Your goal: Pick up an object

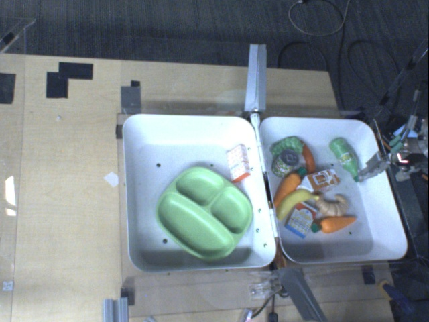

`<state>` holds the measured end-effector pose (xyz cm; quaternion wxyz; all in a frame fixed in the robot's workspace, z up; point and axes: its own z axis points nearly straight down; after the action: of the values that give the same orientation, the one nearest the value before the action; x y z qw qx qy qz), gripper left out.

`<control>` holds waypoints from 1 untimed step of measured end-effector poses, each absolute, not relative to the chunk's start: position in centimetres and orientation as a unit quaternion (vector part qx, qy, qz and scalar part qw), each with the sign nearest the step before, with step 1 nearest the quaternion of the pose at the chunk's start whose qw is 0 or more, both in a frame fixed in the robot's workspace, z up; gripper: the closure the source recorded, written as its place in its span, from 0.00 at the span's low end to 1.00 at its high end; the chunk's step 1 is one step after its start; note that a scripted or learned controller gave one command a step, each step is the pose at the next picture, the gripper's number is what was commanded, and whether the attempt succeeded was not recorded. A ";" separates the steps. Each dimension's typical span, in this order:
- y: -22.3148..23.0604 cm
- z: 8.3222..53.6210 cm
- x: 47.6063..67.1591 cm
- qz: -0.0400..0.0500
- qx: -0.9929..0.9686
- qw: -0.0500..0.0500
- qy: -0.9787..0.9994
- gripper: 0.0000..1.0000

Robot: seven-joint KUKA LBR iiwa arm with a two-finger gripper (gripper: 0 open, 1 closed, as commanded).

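Left bin [134, 180]: one green tray [204, 211], one carton [238, 162]. Right bin [382, 240]: two carrots [336, 224], one banana [295, 201], one bottle [344, 155]. Gripper [372, 167]: finger state indiscernible.

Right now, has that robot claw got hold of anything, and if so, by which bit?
Nothing is held. The gripper sits at the right bin's right rim with nothing between its fingers; the green bottle lies just beside it, untouched.

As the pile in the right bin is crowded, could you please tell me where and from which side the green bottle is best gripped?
Probably across the middle of the green bottle, coming straight down from above. It lies flat and apart from the pile, near the right bin's far right corner, with bare floor along both long sides for the fingers.
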<state>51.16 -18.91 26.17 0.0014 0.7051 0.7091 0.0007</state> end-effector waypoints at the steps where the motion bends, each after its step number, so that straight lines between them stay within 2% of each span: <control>1: -17.8 17.0 54.9 0.001 0.664 0.001 0.748 0.00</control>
<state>54.86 -17.79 17.03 0.0013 0.6641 0.7476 0.0008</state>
